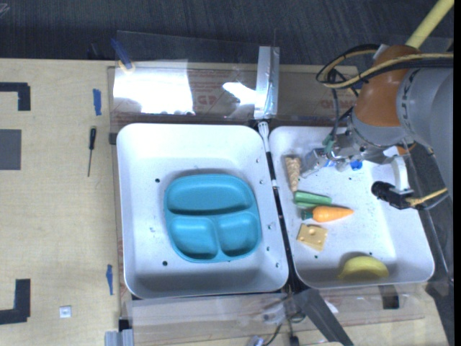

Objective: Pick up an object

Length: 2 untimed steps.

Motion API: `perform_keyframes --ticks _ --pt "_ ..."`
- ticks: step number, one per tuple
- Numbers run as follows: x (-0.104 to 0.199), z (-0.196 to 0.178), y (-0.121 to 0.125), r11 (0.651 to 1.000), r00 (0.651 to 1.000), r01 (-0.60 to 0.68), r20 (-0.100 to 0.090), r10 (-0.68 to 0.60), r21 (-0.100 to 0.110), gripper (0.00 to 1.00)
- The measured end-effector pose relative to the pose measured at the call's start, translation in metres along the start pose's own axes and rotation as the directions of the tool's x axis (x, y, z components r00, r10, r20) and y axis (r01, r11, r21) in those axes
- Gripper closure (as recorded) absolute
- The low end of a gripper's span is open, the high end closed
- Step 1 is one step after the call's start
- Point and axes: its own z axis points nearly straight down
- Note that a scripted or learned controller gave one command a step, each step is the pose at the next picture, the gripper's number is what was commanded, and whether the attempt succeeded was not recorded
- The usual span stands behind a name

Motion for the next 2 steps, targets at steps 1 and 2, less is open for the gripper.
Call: perform_keyframes --ticks 1,2 --pt "0.014 -0.001 -0.053 1.0 1.0 -0.008 0.001 0.008 -0.001 0.0" --pt "0.045 -0.002 -0.128 0.998 0.998 0.062 0.0 -0.062 -0.002 0.0"
